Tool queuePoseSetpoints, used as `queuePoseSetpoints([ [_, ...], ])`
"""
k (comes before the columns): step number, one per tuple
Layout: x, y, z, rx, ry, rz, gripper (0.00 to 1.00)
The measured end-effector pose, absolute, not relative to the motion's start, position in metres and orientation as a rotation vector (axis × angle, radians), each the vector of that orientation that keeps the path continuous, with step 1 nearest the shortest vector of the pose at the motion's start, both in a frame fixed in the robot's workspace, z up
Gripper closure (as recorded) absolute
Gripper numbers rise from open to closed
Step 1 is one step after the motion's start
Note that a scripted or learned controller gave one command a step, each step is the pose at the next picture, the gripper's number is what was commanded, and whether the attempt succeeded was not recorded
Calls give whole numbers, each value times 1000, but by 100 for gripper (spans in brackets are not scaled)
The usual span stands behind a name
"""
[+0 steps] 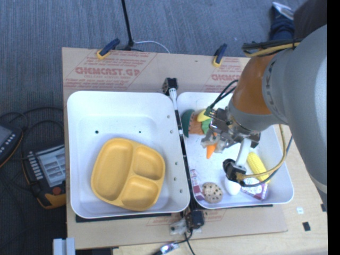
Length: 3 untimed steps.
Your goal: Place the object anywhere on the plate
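Arm (281,78) comes in from the right and hangs over the right bin (276,195). Gripper (215,137) is low at that bin's left-centre, over a cluster of toy food. Cannot tell the gripper's state: the wrist and cabling hide it from this angle, so no call on whether anything is held.

Carrot (210,151) (small, orange) sits directly under the gripper, tip pointing toward the near side. It touches or nearly touches the gripper body; cannot tell which. A green piece (188,122) lies just left of the gripper against the bin's left wall, with a yellow-and-red piece (203,117) beside it, partly covered by the gripper.

Also in the right bin: corn (256,163) to the right of the gripper, a white egg (232,187) near it, a speckled cookie (212,192) at the near-left, a pink pack (257,189) at the near-right.

Plate (127,172) (yellow, three compartments) sits in the left bin (85,110), toward its near side, well apart from the carrot. The bins touch along the centre line.
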State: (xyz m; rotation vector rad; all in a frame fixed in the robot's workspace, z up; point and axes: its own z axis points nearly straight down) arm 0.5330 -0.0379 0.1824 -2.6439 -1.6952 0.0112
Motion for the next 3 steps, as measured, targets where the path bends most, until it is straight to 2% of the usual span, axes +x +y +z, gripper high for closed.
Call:
queuePoseSetpoints([
  [1,527,48,270,-2612,-1746,-2,100],
  [2,519,133,198,-2714,-1574,21,100],
  [3,520,131,200,-2718,-1571,13,0],
])
